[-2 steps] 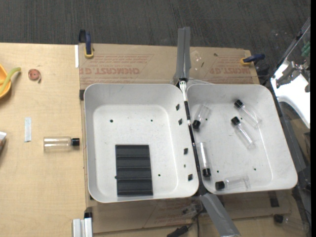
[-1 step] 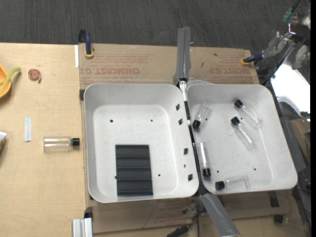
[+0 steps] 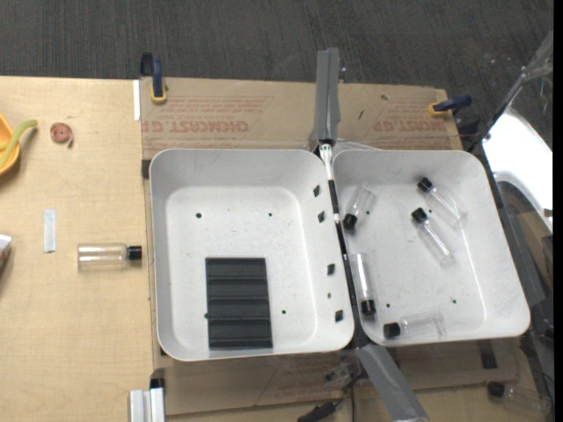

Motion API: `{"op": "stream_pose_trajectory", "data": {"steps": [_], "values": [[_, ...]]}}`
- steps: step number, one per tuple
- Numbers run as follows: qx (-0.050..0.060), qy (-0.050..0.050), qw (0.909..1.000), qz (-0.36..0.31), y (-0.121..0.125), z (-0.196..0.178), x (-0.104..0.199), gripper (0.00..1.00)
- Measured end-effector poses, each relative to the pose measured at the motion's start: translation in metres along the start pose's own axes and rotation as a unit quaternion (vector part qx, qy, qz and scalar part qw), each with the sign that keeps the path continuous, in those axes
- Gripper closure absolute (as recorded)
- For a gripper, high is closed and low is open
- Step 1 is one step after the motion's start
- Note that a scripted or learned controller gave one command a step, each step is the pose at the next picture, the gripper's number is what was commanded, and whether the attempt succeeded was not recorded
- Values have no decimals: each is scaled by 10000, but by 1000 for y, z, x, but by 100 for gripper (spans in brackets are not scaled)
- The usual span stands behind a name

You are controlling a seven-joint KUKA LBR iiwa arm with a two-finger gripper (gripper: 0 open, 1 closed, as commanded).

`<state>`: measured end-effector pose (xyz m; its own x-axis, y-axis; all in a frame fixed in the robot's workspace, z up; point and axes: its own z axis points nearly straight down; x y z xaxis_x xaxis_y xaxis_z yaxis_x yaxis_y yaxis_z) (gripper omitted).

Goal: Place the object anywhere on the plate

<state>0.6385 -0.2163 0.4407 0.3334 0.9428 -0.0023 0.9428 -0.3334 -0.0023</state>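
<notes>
A black ribbed plate (image 3: 237, 303) lies flat in the front part of the left bin (image 3: 176, 236). Several clear vials with black caps lie scattered in the right bin (image 3: 493, 262). One vial (image 3: 356, 209) rests by the bin's left wall, and a long one (image 3: 361, 280) lies below it along the same wall. Two more vials (image 3: 437, 199) (image 3: 431, 234) sit near the middle, towards the back right. Another vial (image 3: 413, 328) lies at the front rim.
A spare clear vial (image 3: 107, 254) lies on the wooden bench left of the bins, near a white strip (image 3: 49, 231) and a small red disc (image 3: 60, 132). Clamps (image 3: 154, 77) (image 3: 449, 105) hold the cardboard at the back. A metal bar (image 3: 327, 95) stands between the bins.
</notes>
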Motion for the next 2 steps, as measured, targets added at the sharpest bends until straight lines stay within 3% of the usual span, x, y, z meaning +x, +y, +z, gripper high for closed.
{"op": "stream_pose_trajectory", "data": {"steps": [1, 2], "values": [[5, -3, 9923, 1241, -19, 0, 116, 0], [5, -4, 9874, 1582, 1, 5, 60, 0]]}}
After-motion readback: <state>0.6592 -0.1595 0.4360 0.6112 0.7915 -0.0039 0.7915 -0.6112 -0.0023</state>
